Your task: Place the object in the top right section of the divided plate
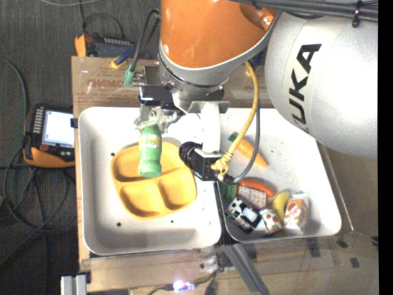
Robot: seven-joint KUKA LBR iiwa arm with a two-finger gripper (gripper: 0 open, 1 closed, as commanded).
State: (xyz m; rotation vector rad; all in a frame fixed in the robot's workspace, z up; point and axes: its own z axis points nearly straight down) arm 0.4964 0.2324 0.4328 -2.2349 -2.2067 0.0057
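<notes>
The gripper (151,120) grasps a green bottle (149,152) by its cap end, the fingers closed on either side of the bottle's top. The bottle hangs straight below the gripper, its body lying over the far edge of the yellow divided plate (153,189), which sits in the left bin (98,183) just below the gripper. Which section of the plate the bottle is over is hard to judge at this slant; it appears to be the upper one. The bottle's label is too blurred to read.

Above the gripper, the arm's orange band (209,23) hides the wrist and much of the bench behind it. To the gripper's right, a yellow cable (249,134) and a black fitting (195,158) cover part of the wall between the bins. Farther right, in the right bin (325,195), lie a carrot (252,152), a banana (280,203) and small cartons (245,214), partly overlapping. The grey arm housing (325,72) reads "UKA", its first letter cut off.
</notes>
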